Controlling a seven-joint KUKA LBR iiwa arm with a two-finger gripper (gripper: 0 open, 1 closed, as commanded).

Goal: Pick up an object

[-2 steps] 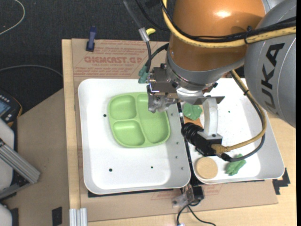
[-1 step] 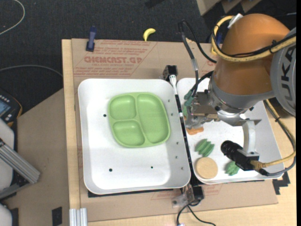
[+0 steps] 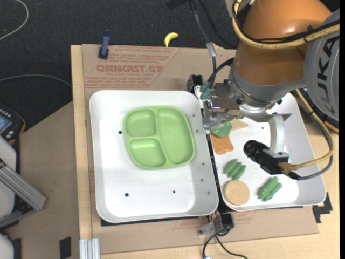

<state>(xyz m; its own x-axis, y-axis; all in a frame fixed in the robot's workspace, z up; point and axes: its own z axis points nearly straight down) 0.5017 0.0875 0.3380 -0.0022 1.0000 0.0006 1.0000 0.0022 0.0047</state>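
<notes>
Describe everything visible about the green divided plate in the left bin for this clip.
The green divided plate is pale green, looks like matte plastic, with rounded corners and three compartments: two smaller ones on its left side, one long one on its right. All three look bare. It lies flat and upright, turned slightly askew, in the upper middle of the left bin, resting on the bin floor. Nothing else touches it.
</notes>
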